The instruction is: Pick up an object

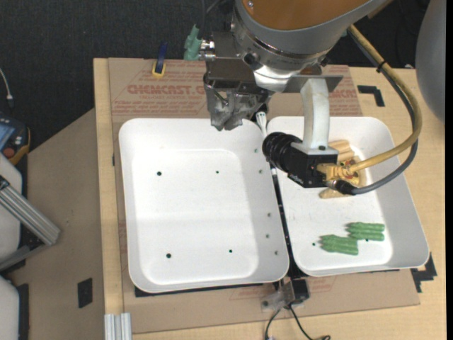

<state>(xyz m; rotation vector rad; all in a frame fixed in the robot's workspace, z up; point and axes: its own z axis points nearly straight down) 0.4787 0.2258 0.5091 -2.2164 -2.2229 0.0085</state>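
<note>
Orange-banded arm (304, 6) fills upper view, reaching across bins. Gripper (228, 115) hangs over left bin's (141, 211) far rim; finger state cannot tell. Green ridged objects (352, 238) lie in right bin (407, 218), near front, well apart from gripper, ungrasped.

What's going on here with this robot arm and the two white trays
A grey and orange arm reaches in over two white bins. Its gripper hangs at the far edge of the left bin, with nothing visibly held. The right bin holds two green pieces near its front and a tan object partly hidden behind the arm's black fitting.
</note>
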